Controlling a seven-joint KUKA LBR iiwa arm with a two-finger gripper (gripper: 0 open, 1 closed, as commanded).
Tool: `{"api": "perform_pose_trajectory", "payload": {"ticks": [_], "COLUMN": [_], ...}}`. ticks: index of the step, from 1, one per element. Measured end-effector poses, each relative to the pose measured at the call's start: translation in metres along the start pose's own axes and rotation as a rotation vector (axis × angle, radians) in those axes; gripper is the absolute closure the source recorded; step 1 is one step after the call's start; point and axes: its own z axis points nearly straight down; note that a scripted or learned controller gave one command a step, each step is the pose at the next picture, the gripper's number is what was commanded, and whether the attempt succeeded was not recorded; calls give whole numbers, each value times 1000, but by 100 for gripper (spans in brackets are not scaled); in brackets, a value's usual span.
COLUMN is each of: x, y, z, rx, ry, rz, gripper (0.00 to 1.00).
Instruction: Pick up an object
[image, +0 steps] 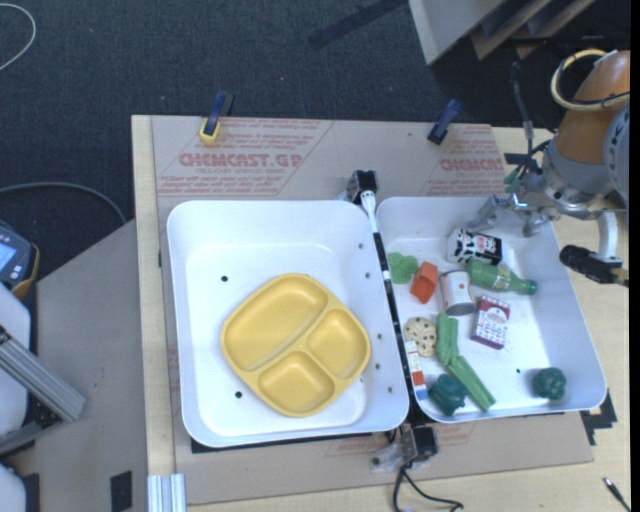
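While the yellow divided plate (295, 343) fills the left bin (190, 240), presumably as a drop-off point, candidate objects such as the green bottle (500, 279) crowd the right bin (575, 345), where the gripper (515, 205) hovers, its state indeterminable.

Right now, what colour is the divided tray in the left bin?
Yellow: the three-compartment tray shows plainly in the camera view.
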Motion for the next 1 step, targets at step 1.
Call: {"api": "perform_pose_trajectory", "payload": {"ticks": [1], "x": [1], "y": [4], "z": [0], "rx": [-10], "ry": [-4], "rz": [-1], "gripper": [0]}}
